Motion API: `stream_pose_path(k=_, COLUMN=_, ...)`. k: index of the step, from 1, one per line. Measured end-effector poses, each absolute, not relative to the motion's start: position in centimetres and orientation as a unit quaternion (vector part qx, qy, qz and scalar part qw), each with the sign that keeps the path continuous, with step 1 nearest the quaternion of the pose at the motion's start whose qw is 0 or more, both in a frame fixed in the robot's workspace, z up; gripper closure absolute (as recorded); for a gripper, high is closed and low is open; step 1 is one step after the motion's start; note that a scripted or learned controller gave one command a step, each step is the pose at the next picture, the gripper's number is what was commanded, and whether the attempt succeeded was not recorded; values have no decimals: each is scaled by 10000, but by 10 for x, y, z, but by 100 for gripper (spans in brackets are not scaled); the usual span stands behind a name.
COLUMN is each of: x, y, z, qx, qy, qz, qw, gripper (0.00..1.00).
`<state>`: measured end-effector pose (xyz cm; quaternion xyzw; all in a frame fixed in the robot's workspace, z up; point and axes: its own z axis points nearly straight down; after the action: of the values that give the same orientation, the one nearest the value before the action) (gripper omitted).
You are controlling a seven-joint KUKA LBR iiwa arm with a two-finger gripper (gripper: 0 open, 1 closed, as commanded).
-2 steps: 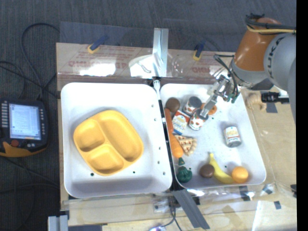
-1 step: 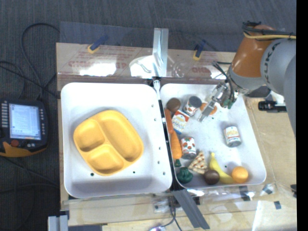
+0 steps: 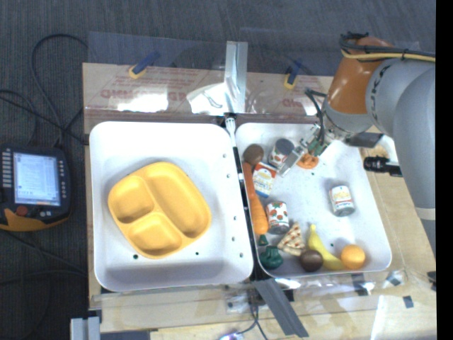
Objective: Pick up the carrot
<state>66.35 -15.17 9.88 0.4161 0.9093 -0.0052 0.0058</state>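
At the front of the right bin [image 3: 375, 211] lie the things nearest to the camera: one green vegetable [image 3: 270, 257], one dark round fruit [image 3: 311, 260], one banana [image 3: 320, 245], one orange fruit [image 3: 352, 256] and one slice of pizza [image 3: 291, 241].

The carrot [image 3: 255, 205] lies along the left wall of this bin, its thick end toward the front. It looks like a light, stiff plastic toy with a smooth skin, so I judge it can slip. The best hold is across its middle, but the wall is just beside it and a small can [image 3: 277, 215] touches its other side, so there is little room.

I count three cans in total. The left bin [image 3: 113, 261] holds one yellow tray [image 3: 159, 208] with three compartments.

The gripper [image 3: 306, 149] is near the back of the right bin, well apart from the carrot, just above a small orange object [image 3: 308, 162]. Whether it is open or closed, I cannot tell.
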Motion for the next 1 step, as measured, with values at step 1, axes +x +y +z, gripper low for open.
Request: stream_pose_path(k=1, x=657, y=-169, z=97, qx=5669, qy=8238, qz=34, qw=92, gripper=0)
